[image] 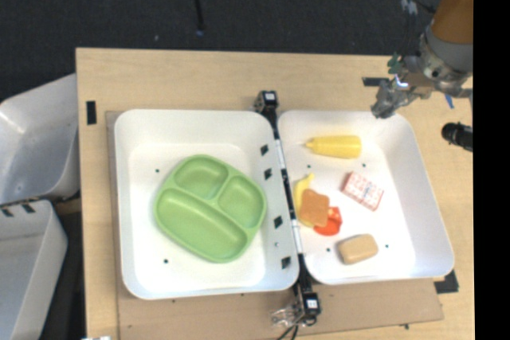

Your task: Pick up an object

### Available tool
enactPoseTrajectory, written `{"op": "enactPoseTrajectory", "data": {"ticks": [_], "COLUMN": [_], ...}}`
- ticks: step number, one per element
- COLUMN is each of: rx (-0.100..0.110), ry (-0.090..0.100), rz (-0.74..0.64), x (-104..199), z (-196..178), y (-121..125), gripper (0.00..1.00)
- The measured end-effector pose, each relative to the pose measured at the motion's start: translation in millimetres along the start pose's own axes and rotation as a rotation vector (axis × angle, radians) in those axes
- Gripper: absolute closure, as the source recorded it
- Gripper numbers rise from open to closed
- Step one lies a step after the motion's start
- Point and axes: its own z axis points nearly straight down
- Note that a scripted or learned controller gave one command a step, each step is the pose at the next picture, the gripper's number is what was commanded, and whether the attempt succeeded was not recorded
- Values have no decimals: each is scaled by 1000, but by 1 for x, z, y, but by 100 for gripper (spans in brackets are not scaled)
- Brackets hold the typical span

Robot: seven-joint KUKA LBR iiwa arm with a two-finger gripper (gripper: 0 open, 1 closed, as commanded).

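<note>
The right bin (418, 171) holds a yellow squeeze bottle (335, 145) lying on its side, a pink-and-white checked packet (362, 191), a tan bread-like piece (358, 248), and a pile of an orange slab (314, 207), a yellow banana-like piece (301, 189) and a red piece (330, 224). My gripper (385, 107) hangs over the bin's far right corner, above and to the right of the bottle. Nothing shows between its fingers.
A green divided plate (210, 207) lies in the left bin (135, 171). A black clamp (266, 100) sits at the far end of the divider between the bins. A white container (32, 139) stands off the bench's left side.
</note>
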Motion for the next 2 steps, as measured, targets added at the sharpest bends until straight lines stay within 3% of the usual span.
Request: {"op": "enactPoseTrajectory", "data": {"ticks": [2], "rx": [4], "ry": [3], "rz": [-2], "x": [99], "z": [-11], "y": [-18], "gripper": [100]}}
